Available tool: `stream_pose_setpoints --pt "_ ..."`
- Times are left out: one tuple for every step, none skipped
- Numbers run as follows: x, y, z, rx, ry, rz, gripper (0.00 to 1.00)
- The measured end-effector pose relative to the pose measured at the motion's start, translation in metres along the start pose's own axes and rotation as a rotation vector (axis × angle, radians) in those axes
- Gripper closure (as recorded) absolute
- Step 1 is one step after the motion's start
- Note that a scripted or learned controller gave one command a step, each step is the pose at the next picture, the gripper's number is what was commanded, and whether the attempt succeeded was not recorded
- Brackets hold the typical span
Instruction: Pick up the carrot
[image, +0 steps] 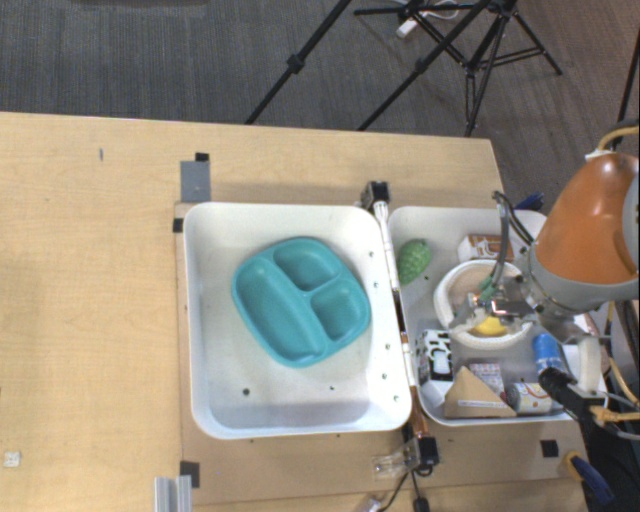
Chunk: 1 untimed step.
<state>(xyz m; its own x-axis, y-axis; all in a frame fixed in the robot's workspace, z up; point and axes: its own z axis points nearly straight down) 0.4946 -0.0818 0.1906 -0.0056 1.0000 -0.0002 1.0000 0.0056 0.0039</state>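
Note:
My gripper (494, 300) hangs low over the right bin (430, 405), down inside a white bowl (452, 285). Just below the gripper tip, a small yellow item (490, 326) lies in the bowl. The grey arm with its orange band (592, 235) comes in from the right and covers the bin's right side. A brown-and-white packet (482, 245) lies just behind the bowl, partly hidden by the arm's cables.
A teal divided plate (302, 300) lies in the left bin (215, 400). The right bin also holds a bumpy green item (414, 259), a black-and-white object (435, 355), a tan wedge-shaped box (472, 392) and a blue item (546, 350).

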Motion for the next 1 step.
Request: stream_pose_setpoints --pt "-0.0031 0.066 0.0953 -0.014 -0.002 -0.161 0.0"
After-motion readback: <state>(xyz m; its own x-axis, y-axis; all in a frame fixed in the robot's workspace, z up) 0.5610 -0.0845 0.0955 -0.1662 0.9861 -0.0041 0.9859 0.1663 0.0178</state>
